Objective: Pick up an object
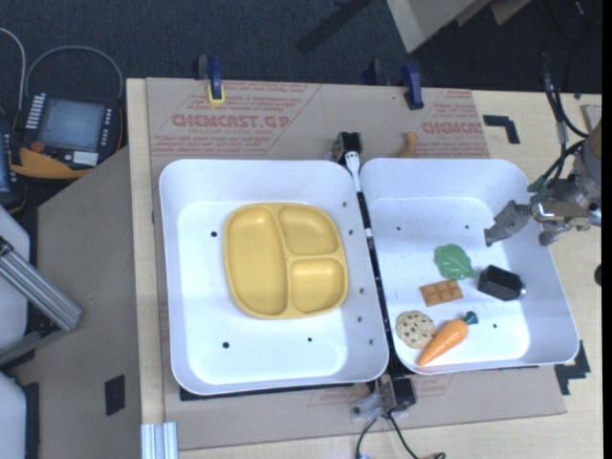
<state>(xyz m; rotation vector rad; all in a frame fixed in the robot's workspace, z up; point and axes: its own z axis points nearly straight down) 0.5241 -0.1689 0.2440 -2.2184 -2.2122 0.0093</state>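
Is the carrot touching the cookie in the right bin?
Cannot tell. In the camera view the carrot lies right beside the cookie, their edges meeting with no plain gap, but actual contact is unclear.

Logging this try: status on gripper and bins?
Gripper over right white bin, nothing between fingers. Green leaf, black block, brown cracker, cookie, orange carrot all lying loose. Nothing blocking.

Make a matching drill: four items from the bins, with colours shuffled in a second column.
Items:
1. carrot
2. divided plate
3. leaf
4. block

Colours:
A. green
B. black
C. orange
D. yellow

Pairs: 1-C, 2-D, 3-A, 4-B
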